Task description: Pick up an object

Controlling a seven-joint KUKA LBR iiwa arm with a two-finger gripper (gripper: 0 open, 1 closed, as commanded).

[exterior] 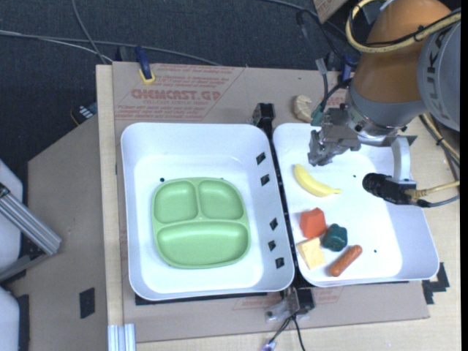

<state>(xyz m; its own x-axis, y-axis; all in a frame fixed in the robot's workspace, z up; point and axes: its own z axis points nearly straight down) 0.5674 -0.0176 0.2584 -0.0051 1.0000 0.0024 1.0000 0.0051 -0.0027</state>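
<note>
While the claw [319, 156] hangs low over the right bin [409, 258], just above the banana [315, 182], I cannot tell how it is set, and nothing shows in its grip. To my eye it should drop straight onto the banana's middle, across its narrow width, clear of the bin wall. Counting: two white bins; one green divided plate [199, 221] in the left bin [139, 152]; one banana, one red block [313, 222], one teal lump [336, 237], one yellow wedge [310, 253], one sausage [344, 261].

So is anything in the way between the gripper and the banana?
Nothing visible. The gripper hangs just above the banana's upper end in the right bin, with bare white floor between them.
</note>
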